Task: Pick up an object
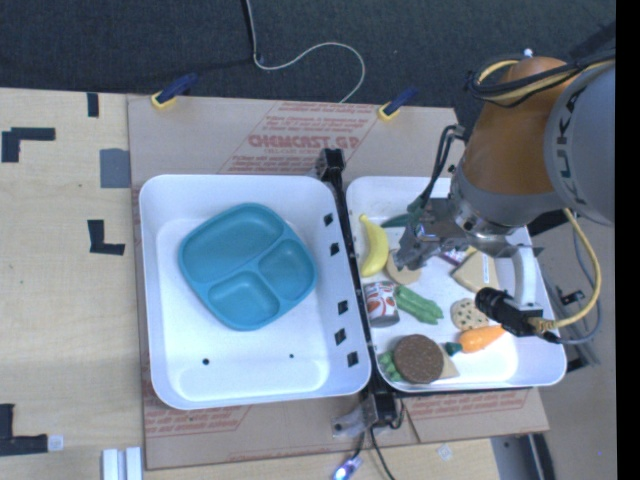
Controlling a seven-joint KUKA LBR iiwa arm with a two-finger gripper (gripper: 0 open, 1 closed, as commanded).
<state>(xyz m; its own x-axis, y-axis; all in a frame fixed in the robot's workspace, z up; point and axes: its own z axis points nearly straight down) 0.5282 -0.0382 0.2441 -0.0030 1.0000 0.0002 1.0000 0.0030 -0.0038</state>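
My gripper [412, 255] hangs low over the right bin's toy food, and I cannot tell how it is set.

Starting at the left: the left bin [160, 268] holds a blue divided plate [247, 265], lying flat in its upper middle. Crossing the black divider into the right bin [530, 373], I see a yellow banana [373, 245] along the near wall, a small red and white can [381, 303] just below it, and a green pea pod [418, 305] beside the can. Lower down sits a brown burger patty [418, 358]. My gripper is just right of the banana, above the pea pod. Further right lie a round cracker [464, 314] and an orange carrot [481, 339], with my grey and orange arm [520, 148] above them.
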